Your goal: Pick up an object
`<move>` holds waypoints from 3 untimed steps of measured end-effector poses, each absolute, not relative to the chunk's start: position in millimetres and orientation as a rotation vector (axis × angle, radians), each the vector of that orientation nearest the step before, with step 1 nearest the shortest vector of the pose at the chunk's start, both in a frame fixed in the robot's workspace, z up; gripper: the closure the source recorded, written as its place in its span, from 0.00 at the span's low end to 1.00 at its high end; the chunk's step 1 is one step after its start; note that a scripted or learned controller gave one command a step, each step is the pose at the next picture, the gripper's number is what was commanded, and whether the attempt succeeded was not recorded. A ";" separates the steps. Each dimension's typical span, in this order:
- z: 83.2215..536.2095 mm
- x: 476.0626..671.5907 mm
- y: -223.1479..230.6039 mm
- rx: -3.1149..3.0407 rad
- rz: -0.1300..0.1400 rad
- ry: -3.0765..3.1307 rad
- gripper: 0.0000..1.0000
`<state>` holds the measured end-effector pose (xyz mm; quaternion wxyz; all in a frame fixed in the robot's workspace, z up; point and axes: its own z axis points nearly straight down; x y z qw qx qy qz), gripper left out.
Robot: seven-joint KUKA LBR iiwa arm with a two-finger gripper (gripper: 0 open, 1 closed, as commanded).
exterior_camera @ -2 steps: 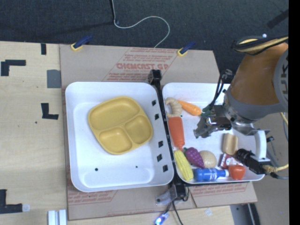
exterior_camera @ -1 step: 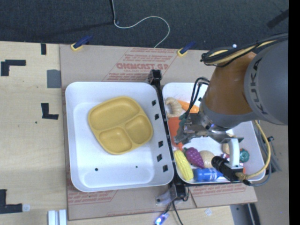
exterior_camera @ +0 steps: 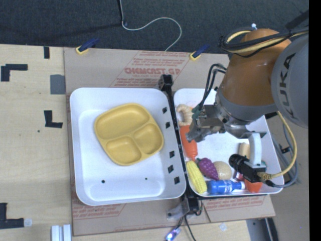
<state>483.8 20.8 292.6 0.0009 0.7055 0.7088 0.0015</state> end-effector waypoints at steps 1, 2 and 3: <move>310.4 483.3 -48.8 2.227 -0.002 2.214 1.00; 366.2 484.1 22.4 2.210 0.006 2.231 1.00; 378.9 483.6 37.9 2.218 0.000 2.225 1.00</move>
